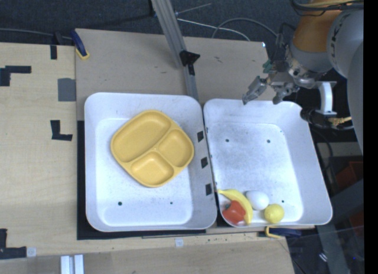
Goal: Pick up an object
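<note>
Tool [261, 91] hangs open over the right white bin's [307, 149] far edge, holding nothing. Left bin [97, 160] holds a yellow plastic plate [152, 147]. Yellow banana [239, 199], red fruit [234, 212], white egg [257, 199], yellow ball [273, 212] sit together, right bin's near edge.

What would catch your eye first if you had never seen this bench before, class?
The big yellow divided plate stands out first, lying alone in the left bin. Next comes the cluster in the near corner of the right bin: a banana, a red piece, a white egg shape and a small yellow ball. The pincer hangs over that bin's far edge.
</note>
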Tool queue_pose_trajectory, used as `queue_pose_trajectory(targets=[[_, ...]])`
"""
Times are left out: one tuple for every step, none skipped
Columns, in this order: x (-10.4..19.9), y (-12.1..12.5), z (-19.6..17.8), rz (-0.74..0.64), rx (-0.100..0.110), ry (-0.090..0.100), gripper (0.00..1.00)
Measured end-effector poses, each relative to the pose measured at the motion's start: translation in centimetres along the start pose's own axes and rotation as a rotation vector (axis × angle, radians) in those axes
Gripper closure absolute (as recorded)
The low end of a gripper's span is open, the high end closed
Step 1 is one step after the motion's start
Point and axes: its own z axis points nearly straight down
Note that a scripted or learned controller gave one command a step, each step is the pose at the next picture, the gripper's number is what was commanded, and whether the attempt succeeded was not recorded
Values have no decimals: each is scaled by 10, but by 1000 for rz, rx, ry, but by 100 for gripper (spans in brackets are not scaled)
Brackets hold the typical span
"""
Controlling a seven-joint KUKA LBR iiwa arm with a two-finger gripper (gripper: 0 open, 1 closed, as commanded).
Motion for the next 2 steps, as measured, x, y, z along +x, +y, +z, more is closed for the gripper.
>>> queue_pose_trajectory(targets=[[0, 0, 0, 1, 0, 0, 0], [0, 8, 58, 0, 6, 0, 0]])
